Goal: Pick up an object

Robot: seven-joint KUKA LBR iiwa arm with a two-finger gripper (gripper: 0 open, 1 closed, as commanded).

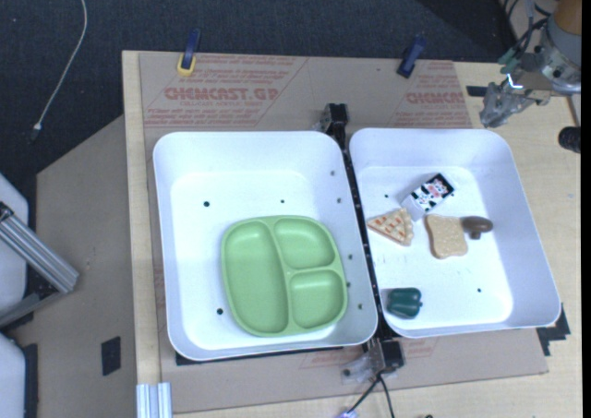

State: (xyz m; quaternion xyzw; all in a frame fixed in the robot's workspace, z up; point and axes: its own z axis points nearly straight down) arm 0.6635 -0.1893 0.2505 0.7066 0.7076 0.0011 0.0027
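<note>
The right bin [517, 305] holds a black-and-white carton [430, 192], a pizza slice [392, 226], a toast slice [447, 237], a small brown piece [476, 225] touching the toast, and a dark green pepper [404, 302] near the front wall. My gripper [503, 104] hangs at the upper right, outside the right bin and behind its back right corner, far from all the objects. Nothing shows between its fingers.
The left bin [185, 222] holds a green divided plate [282, 274]. Two clamps, yellow-blue [189, 52] and blue [412, 55], sit on the bench's back edge. A black clip [335, 116] joins the bins at the back.
</note>
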